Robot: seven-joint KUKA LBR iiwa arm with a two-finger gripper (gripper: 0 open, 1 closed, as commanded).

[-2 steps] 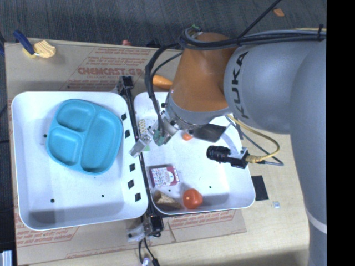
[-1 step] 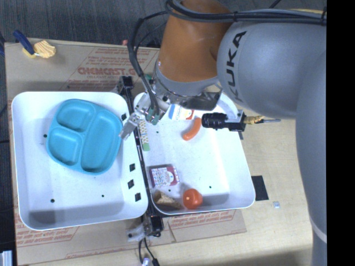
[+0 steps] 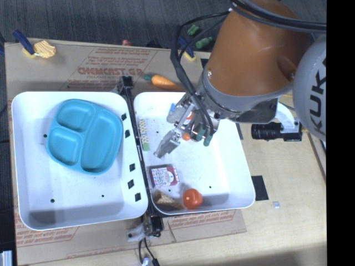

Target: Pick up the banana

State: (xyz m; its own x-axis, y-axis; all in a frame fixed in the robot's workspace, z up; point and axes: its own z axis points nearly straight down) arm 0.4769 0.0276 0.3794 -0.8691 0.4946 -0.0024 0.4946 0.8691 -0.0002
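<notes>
As far as the camera view allows, the banana [image 3: 164, 199] is judged to be the yellowish-brown item at the near edge of the right bin [image 3: 236, 165], though it is too small and dull to identify with certainty. It rests on the bin floor, touching or just beside a round red-orange fruit [image 3: 192, 198] on one side, with a red packet [image 3: 164, 176] just beyond it.

The gripper [image 3: 169, 143] hangs over the middle of the same bin, on the far side of the red packet and apart from the banana. Whether it is released or clenched cannot be told, because the wrist and its cables crowd it. No item is seen gripped in it. The arm [image 3: 252, 49] reaches in from the right and covers the far right part of this bin.

Further out, a small green piece [image 3: 146, 144] lies near the wall between the bins. The left bin [image 3: 33, 204] holds a blue divided plate [image 3: 84, 134]. On the bench beyond the bins lie a carrot [image 3: 163, 82] and, well away at the far left corner, a yellow object [image 3: 44, 50].

Finding: the pick is not yet done. The gripper is over the correct bin but not over the target. What remains, in this assessment, is to shift toward the near edge, descend, close on the banana and lift. The close neighbours raise the risk of a wrong or failed grasp.
</notes>
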